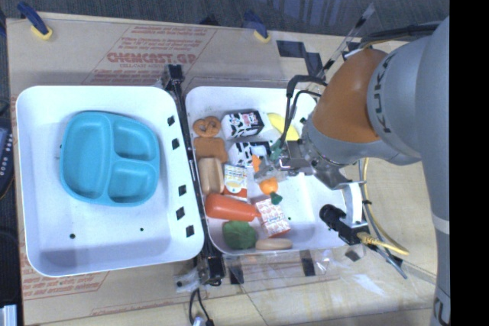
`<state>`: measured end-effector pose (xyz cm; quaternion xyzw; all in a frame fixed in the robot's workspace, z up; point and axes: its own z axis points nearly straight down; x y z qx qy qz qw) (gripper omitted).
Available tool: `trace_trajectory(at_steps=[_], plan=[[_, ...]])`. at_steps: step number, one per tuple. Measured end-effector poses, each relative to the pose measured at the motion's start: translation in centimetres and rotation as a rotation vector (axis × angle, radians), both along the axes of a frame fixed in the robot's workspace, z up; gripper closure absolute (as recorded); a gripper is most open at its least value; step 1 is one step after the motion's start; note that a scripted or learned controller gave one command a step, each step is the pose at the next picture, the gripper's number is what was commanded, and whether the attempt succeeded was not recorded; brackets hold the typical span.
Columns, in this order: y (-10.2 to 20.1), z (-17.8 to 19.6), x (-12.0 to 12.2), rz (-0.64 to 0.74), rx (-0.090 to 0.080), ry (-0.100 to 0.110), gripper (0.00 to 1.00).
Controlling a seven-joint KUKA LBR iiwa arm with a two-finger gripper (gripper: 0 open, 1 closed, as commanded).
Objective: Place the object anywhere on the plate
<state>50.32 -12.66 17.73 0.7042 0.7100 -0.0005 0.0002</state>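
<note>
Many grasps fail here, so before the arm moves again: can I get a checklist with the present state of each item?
1. Plate sits flat in the left bin, compartments bare: ok.
2. Gripper is over the right bin, above the pile of toy food: ok.
3. An object sits between the fingers: cannot tell, the wrist hides them.
4. Objects left to pick, such as the carrot and broccoli: ok.
5. Way from right bin to plate free of obstacles above the divider: ok.
</note>
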Motion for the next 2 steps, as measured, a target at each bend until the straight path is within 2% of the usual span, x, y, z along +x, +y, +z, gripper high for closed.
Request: trace_trajectory(at_steps=[1, 2], plan=[[7.38, 1.33, 1.58, -0.055, 0.002, 0.002, 1.0], [7.15, 1.33, 1.55, -0.059, 0.0, 0.002, 0.0]])
